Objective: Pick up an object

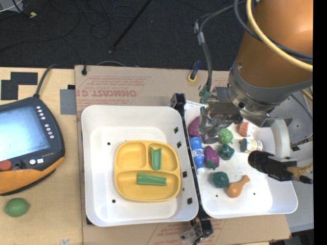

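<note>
Over the right white bin (255, 208) the arm reaches down, gripper (208, 129) among toys, grip unclear.

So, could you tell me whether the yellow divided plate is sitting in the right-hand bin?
No, the yellow divided plate sits in the left bin, holding two green pieces.
</note>
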